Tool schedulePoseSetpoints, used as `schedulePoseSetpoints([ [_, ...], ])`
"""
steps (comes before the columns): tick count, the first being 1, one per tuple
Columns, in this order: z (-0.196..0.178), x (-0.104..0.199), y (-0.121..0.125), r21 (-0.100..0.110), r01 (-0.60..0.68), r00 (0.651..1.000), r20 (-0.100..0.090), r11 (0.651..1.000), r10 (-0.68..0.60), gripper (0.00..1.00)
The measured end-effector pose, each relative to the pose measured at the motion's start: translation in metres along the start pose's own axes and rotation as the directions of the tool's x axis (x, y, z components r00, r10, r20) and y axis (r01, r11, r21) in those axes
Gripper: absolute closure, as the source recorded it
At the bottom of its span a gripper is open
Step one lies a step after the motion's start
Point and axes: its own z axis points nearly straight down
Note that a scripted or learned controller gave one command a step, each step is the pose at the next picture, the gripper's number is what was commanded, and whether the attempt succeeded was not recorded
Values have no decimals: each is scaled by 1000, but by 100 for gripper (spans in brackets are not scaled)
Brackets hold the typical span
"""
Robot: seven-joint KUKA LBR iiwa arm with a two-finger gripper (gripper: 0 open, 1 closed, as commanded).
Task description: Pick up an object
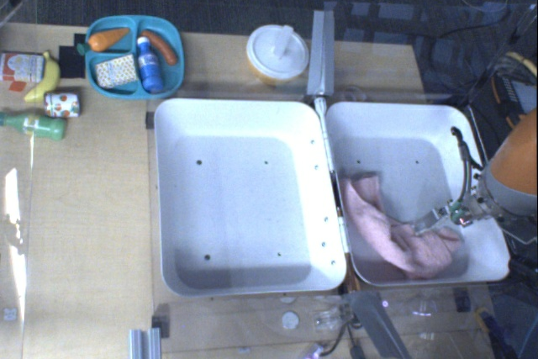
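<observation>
Pink cloth lies crumpled on the floor of the right bin, bunched against the wall this bin shares with the left bin and trailing toward the near-right corner. It looks soft and limp, folded over itself in thick ridges, with one lobe raised at the far end. The gripper sits low over the cloth's near-right end, and whether its jaws are spread or closed I cannot tell, nor whether any fabric is between them. My worry is a shallow pinch: if the tips catch only a thin top fold, the cloth could slide free as the arm lifts, or drag along the bin floor and snag at the wall. Coming down beside the ridge rather than on it would likely close on nothing.
</observation>
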Motion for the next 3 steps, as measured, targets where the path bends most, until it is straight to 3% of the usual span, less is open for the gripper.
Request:
schedulePoseSetpoints([
  [1,0,71,79,-2,177,984,-1,984,-177,0],
  [2,1,66,101,3,203,979,-2,979,-203,0],
  [3,-9,64,104,-2,207,978,4,978,-207,100],
])
